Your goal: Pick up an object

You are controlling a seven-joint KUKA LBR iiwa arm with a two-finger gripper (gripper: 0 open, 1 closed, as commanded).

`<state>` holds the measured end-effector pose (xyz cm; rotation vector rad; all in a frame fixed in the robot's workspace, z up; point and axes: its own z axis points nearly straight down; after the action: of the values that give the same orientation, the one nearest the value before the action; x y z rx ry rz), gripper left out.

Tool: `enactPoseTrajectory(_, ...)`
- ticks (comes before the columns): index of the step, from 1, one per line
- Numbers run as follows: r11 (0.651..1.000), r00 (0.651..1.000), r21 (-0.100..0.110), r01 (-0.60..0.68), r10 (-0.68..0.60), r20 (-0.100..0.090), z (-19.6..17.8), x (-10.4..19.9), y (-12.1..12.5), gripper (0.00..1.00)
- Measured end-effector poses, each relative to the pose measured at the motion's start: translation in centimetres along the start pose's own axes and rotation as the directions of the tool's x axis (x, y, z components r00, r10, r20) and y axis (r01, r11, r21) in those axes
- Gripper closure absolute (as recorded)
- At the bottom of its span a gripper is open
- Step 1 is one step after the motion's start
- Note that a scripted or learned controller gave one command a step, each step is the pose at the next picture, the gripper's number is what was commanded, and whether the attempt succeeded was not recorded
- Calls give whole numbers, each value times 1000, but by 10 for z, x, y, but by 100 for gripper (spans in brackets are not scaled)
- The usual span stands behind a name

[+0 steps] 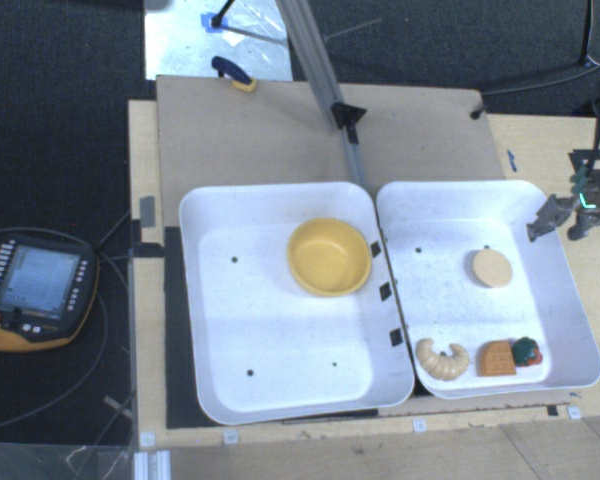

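We find the tool (558, 223) at the right bin's (420, 208) upper right rim, its fingers spread apart and grasping nothing. Inside that bin, a round beige disc (491, 268) lies nearest; a croissant (442, 359), a brown cracker (496, 359) and a red-and-green piece (526, 351) line the front wall. The left bin (210, 298) holds a yellow bowl (329, 256).

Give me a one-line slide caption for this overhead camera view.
Gripper open at right bin's far edge; yellow bowl in left bin.
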<state>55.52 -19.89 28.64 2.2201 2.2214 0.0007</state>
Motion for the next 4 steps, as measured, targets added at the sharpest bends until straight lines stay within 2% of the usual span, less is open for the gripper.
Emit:
enactPoseTrajectory(1,1000,1000,0,0,0,0,0,0,0,0)
enactPoseTrajectory(2,1000,1000,3,0,0,-1,45,-4,6,0)
enactPoseTrajectory(3,1000,1000,4,-1,1,-1,104,-4,-1,0)
enactPoseTrajectory(4,1000,1000,4,0,0,-1,164,0,4,0)
